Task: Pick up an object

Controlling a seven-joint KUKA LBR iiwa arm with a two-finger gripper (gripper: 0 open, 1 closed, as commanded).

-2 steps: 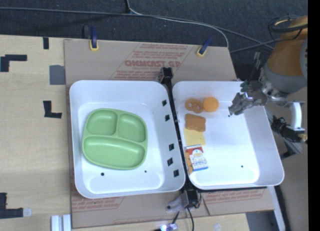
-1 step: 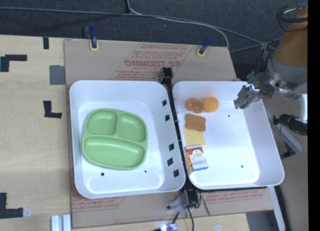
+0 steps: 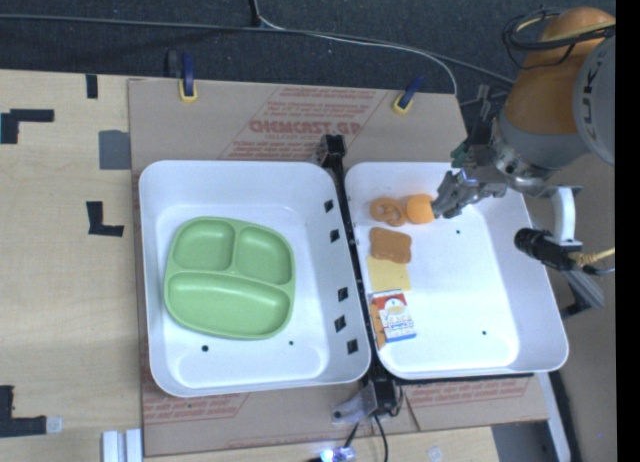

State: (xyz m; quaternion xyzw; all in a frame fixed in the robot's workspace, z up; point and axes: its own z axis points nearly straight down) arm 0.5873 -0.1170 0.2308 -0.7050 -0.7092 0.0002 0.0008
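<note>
Left shallow white plastic bin (image 3: 160, 250): one light-green three-compartment plastic tray (image 3: 229, 277) lies flat, left of centre, with bare white floor to its right and along the near wall. A black clip strip (image 3: 345, 250) runs along the seam between the bins. Right shallow white plastic bin (image 3: 520, 320): all items crowd the left wall in a column running far to near. Farthest sits a small brown ring-shaped toy pastry (image 3: 387, 212), touching or just beside a small orange rounded toy piece (image 3: 419, 210) on its right. Next nearer comes a brown toast-like slab (image 3: 390, 243), then a pale yellow flat square (image 3: 388, 274) touching it, then a small red-and-white printed packet (image 3: 393, 317) near the left wall. The grey two-finger gripper (image 3: 452, 193) hangs low just right of the orange piece, close to the far wall; nothing shows between its fingers, and I cannot tell from this slant whether the jaws stand parted or closed. Judgement: the step in hand is the approach, with no grasp made yet. The likely target is the orange piece; the next move calls for a short shift left and down so the fingers straddle it. The pastry crowds its left side, leaving little finger room there. The right and near floor is bare, good for retreat.
</note>
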